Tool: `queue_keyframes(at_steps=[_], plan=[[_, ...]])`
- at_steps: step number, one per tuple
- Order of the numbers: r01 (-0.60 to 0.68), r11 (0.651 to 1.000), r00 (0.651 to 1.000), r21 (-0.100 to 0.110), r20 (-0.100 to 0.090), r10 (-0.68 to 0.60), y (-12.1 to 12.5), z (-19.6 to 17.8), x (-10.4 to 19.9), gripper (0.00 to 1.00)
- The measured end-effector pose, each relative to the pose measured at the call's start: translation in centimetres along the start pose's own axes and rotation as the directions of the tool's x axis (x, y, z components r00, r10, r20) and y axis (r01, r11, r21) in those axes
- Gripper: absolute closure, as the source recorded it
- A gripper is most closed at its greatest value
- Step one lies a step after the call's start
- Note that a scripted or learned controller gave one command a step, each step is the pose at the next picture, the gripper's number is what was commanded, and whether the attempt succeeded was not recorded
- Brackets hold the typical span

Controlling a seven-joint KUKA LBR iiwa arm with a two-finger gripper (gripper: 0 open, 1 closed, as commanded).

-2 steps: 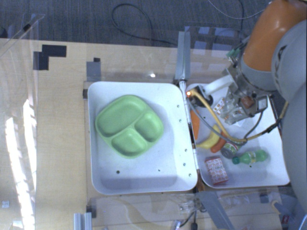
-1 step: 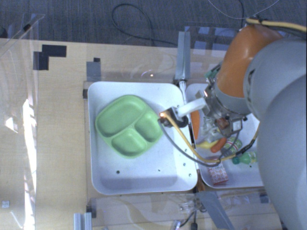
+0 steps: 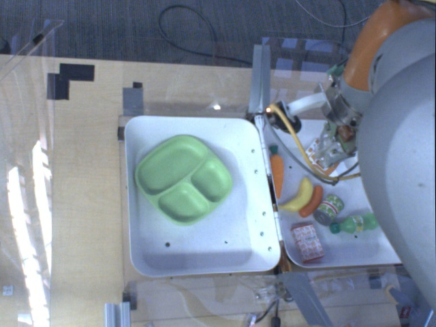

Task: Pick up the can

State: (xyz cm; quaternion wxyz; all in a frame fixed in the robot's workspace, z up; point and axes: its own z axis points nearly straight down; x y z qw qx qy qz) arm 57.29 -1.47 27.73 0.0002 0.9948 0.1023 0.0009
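A pale wooden counter (image 3: 82, 182) carries 2 shallow white bins side by side. The left bin (image 3: 197, 257) holds a green plate (image 3: 184, 178) with 3 compartments, sitting toward its upper left.

The right bin (image 3: 340, 254) holds the smaller items. The can (image 3: 328, 209) lies on its side near the middle of this bin, its long axis running diagonally from lower left to upper right, with its round dark end facing lower left. Just to its left are a yellow banana (image 3: 300, 195) and an orange-red piece (image 3: 313, 201), which sits between the banana and the can. A carrot (image 3: 277, 173) lies along the bin's left wall. A red box (image 3: 307, 242) rests below the can, and a green bottle (image 3: 354, 224) lies just to the can's right.

The grey arm (image 3: 402, 155) with its orange band (image 3: 378, 36) reaches in from the right. The gripper (image 3: 332, 148) hovers over the upper part of the right bin, above the can and apart from it. Whether its jaws are released or clenched cannot be told.
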Motion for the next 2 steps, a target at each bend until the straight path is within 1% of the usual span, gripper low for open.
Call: queue_keyframes(at_steps=[2], plan=[[0.013,1.000,1.000,-0.002,-0.006,-0.013,-0.1,-2.2,0.2,1.00]])
